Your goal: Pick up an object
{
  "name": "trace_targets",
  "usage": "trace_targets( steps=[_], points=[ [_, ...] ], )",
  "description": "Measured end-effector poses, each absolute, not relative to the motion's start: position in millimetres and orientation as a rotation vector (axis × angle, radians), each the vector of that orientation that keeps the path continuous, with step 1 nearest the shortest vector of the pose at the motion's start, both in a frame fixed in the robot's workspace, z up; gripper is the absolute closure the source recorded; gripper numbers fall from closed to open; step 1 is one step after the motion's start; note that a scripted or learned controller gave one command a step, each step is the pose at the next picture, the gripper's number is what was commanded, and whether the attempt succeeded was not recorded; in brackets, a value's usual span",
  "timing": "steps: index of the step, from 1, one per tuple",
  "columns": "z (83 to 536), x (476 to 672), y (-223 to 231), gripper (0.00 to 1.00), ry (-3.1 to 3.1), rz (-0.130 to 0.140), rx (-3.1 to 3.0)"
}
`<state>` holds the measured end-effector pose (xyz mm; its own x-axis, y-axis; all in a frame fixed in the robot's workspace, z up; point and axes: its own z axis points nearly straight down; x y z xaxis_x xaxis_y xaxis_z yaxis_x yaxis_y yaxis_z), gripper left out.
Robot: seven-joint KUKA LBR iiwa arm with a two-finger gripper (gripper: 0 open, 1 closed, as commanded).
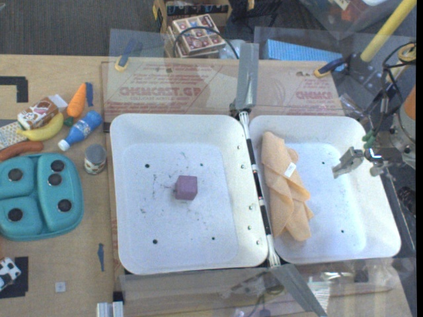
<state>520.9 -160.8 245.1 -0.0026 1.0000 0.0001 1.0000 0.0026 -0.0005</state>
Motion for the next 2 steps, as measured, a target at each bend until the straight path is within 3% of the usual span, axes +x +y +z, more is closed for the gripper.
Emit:
trace_targets(
  steps=[1,2],
  points=[
    [96.8,541.3,-137.6,0.0,-2.202,-0.007,-2.249],
    [92.8,509.4,-101.7,0.0,-2.501,-0.014,-1.933]
  ],
)
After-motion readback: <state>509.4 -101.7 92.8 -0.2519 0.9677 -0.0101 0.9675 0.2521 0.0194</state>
